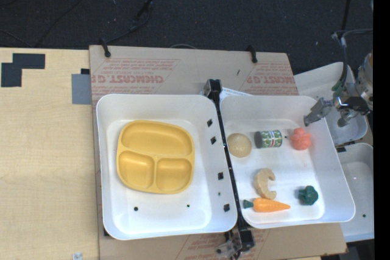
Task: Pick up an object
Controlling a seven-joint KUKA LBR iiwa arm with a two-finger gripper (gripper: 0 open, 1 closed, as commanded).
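- Here, two white bins are seen side by side on a cardboard sheet [183, 73]; the left bin [109, 125] and right bin [332, 192] meet at a black divider.
- Left bin: a yellow plate [156, 155] w/ three compartments is laid flat, about mid-bin.
- Right bin, upper row, L to R: a pale ball [239, 145] just beside the divider, a small can [269, 139] lying on its side, a pink fruit [300, 139] near the can, not touching it.
- Lower row: a tan curved piece [265, 183] is set just above a carrot [269, 206], which lies flat w/ its green end toward the divider; whether the two touch cannot be told.
- A green item [308, 195] is seen toward the bin's lower right corner, apart from the carrot.
- The gripper [333, 111] is seen at the right bin's upper right rim, above and right of the pink fruit, clear of every item.
- Its fingers [315, 112] appear spread apart, though the view is small and dim there; nothing is seen between them.
- All items lie in the bins; none is lifted.
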